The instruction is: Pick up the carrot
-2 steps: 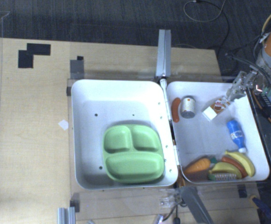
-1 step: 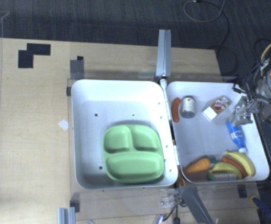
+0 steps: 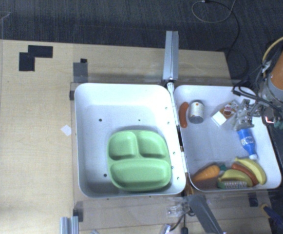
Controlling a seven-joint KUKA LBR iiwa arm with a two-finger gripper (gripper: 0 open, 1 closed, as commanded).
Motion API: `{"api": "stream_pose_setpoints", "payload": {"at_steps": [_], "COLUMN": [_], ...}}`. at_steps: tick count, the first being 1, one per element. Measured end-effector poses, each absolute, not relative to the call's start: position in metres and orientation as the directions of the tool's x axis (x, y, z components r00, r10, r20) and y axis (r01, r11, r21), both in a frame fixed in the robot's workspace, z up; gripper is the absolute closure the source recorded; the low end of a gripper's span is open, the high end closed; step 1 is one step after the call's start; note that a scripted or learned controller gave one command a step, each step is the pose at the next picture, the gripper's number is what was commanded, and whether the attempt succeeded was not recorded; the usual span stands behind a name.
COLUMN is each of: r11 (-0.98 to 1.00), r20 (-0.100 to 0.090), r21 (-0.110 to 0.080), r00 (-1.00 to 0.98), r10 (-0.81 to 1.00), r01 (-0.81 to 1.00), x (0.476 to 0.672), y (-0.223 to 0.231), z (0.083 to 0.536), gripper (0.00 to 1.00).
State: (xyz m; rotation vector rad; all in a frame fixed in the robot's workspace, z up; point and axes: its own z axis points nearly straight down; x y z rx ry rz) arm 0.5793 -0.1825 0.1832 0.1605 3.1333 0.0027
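The carrot is orange with a green stub at its right end. It lies in the front left corner of the right bin, against the front wall. My gripper hangs over the back right part of that bin, well behind and to the right of the carrot. It is just above the cap end of a blue bottle. Nothing shows in its grasp.
Beside the carrot lie yellow bananas and a green corn cob. A tin can, a red sausage and a small white box sit at the back of the right bin. A green divided plate lies in the left bin.
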Motion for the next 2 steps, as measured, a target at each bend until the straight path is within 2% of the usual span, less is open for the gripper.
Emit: {"api": "stream_pose_setpoints", "payload": {"at_steps": [1, 2], "r11": [0.908, 0.984], "r20": [-0.008, -0.006], "r21": [-0.003, 0.0], "r00": [-0.908, -0.984], "r10": [-0.42, 0.175], "r01": [-0.42, 0.175], "x": [0.588, 0.501], "y": [-0.205, -0.201], "z": [0.221, 0.283], "gripper": [1.0, 1.0]}}
